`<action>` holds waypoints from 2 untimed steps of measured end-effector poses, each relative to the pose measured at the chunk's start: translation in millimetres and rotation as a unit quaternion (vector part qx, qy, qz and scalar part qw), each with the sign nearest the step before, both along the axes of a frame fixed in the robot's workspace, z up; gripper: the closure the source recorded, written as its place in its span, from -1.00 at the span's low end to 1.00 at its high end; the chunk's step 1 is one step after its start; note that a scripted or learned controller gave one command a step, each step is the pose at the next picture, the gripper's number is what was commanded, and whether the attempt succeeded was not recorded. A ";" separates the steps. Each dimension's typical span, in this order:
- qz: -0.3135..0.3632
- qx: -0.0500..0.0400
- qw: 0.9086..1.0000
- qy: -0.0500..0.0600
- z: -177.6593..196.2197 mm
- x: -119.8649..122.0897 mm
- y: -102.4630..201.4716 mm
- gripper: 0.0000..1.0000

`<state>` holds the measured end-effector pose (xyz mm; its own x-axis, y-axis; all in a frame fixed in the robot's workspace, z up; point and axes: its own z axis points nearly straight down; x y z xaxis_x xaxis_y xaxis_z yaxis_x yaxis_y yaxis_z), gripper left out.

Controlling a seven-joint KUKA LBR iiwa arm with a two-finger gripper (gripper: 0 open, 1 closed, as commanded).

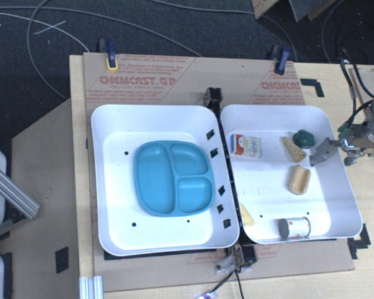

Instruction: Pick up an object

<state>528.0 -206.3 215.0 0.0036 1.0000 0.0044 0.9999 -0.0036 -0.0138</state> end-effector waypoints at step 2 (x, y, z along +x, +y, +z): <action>0.003 -0.001 1.000 -0.004 -40.5 7.6 8.6 -1.00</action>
